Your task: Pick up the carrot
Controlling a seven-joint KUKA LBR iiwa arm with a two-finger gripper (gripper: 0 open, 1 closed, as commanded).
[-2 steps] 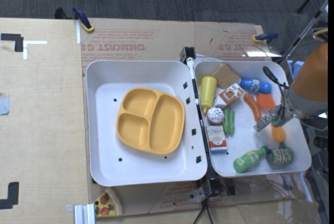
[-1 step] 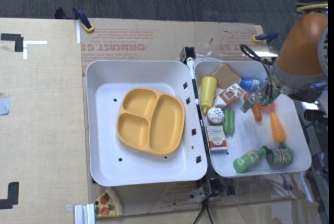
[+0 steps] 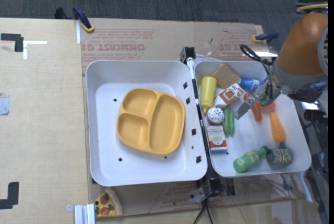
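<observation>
An orange carrot (image 3: 276,127) lies in the right bin (image 3: 300,165), toward its right side, pointing to the near edge. A second, smaller orange piece (image 3: 257,112) lies just left of it, directly under the gripper. The gripper (image 3: 250,104) hangs low over the middle of the right bin, at the end of the grey arm with the orange band (image 3: 308,43) that comes in from the right. It sits up and left of the carrot, a short gap away, and the wrist hides its tips.
The right bin also holds a yellow cup (image 3: 207,91), a bread slice (image 3: 225,75), an orange carton (image 3: 231,95), a blue item (image 3: 250,83), a green pod (image 3: 228,122), a small box (image 3: 216,139) and a green bottle (image 3: 249,159). A yellow divided plate (image 3: 151,120) fills the left bin (image 3: 99,165).
</observation>
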